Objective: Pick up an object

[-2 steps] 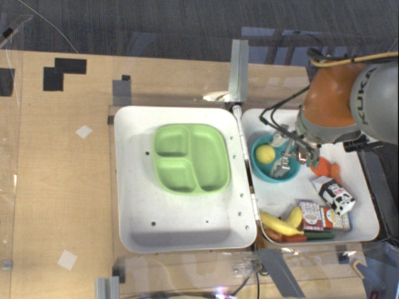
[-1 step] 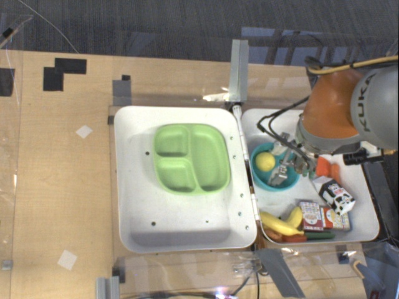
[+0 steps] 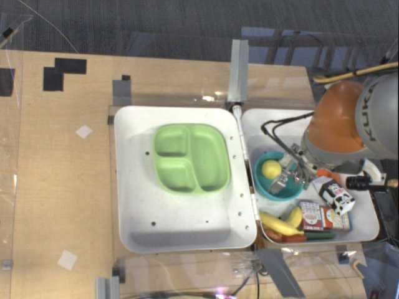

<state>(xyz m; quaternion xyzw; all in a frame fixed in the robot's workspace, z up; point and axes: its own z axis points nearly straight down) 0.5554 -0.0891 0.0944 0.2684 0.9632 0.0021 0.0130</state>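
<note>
My gripper (image 3: 288, 178) hangs low over the right bin (image 3: 252, 126), above a teal bowl (image 3: 267, 187) that holds a yellow lemon-like ball (image 3: 271, 169). The metal fingers (image 3: 282, 182) sit just right of the ball over the bowl's inside. Nothing shows between them. Along the bin's front lie a yellow banana (image 3: 278, 223), a small red and white box (image 3: 313, 217) and a black and white toy (image 3: 337, 197). The orange band of the arm (image 3: 336, 120) covers the bin's far right part.
The left bin (image 3: 134, 167) holds a green divided plate (image 3: 190, 158). A metal post (image 3: 237, 73) stands behind the seam between the bins. A black cable (image 3: 280, 126) loops over the right bin's back. Black markers lie on the wooden bench at the far left.
</note>
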